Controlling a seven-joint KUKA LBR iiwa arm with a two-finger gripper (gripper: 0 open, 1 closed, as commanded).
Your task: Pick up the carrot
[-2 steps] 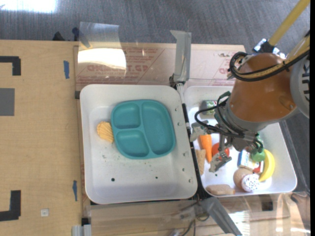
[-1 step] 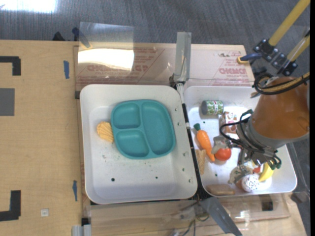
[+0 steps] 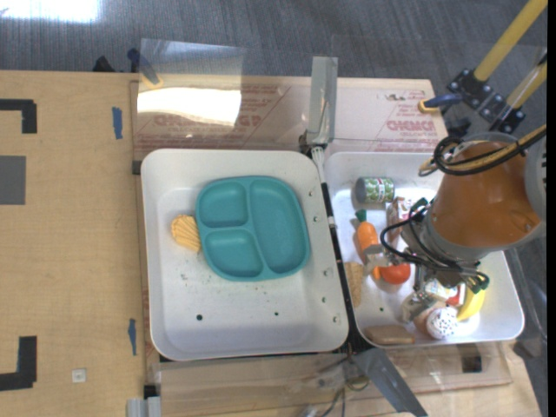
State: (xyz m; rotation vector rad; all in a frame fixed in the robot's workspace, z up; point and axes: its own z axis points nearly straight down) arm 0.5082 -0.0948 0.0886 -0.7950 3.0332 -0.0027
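jaws (image 3: 423, 292): hidden under orange wrist band, grip cannot be told | carrot (image 3: 367, 234): lying in right bin (image 3: 508, 320), upper left part, beside red tomato (image 3: 394, 273); free | teal plate (image 3: 253, 228): left bin (image 3: 174, 320)

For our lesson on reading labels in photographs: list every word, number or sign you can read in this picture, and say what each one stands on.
Red print on the clear plastic sheets behind the two white bins: repeated lettering, too blurred to read.
Small green can in the right bin: label too small to read.
Teal divided plate, orange carrot, red tomato: no text.
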